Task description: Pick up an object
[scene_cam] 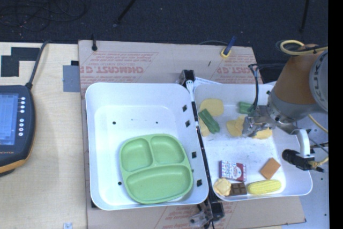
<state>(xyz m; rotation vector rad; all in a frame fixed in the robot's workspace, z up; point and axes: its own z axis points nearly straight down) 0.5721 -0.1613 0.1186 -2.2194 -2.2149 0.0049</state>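
**Ana:** Jaws first — where are they, and on what?

**Ben:** Low in the right bin, near its far side, with the grey arm bent in over the rim. Whether they are spread or pinched I cannot tell; the wrist hides them.

**Ana:** What is closest?

**Ben:** A yellow piece lies just to the left of them, another yellow bit peeks out just to the right, and a small green thing sits just beyond. My guess is one of the yellow bits is the target, since the wrist is centred between them.

**Ana:** And the rest?

**Ben:** Farther left, a green pickle-like stick leans on a pale yellow disc. Well to the near side lie a red packet, an orange block and a corn cob, spread apart, which probably leaves room for a clean grab.

**Ana:** The left bin?

**Ben:** The left bin carries a green divided plate, far off to the left. Both bins sit on a cardboard sheet on the table.
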